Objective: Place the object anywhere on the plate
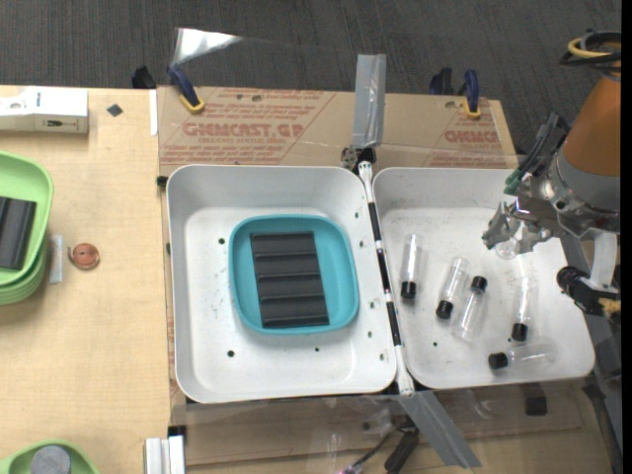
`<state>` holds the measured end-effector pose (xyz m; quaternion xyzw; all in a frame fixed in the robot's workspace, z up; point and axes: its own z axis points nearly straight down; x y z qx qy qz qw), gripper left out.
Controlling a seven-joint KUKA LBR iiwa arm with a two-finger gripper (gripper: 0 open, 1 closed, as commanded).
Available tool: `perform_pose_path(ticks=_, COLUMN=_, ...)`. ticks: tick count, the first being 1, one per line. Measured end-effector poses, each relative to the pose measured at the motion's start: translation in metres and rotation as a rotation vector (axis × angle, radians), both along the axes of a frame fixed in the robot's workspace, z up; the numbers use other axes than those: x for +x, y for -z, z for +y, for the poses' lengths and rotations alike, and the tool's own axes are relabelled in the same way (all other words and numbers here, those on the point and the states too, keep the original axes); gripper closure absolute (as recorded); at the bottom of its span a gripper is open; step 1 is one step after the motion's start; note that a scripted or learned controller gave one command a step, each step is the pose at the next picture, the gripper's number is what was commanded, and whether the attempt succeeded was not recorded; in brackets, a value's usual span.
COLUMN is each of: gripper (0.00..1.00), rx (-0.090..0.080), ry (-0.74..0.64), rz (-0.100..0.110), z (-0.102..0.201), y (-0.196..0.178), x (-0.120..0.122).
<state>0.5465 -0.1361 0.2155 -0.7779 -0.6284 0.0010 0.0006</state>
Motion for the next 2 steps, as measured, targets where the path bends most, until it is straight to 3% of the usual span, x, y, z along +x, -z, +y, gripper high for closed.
perform_pose_path(ticks=1, gripper=1.0, rx=0.0, ry=-0.069, rz=0.002, z=0.051, y=0.02, x=-0.008)
perform_pose_path(ticks=2, gripper=1.0, rx=0.001, ry=-0.347, rz=0.002, z=0.112, y=0.025, x=-0.026)
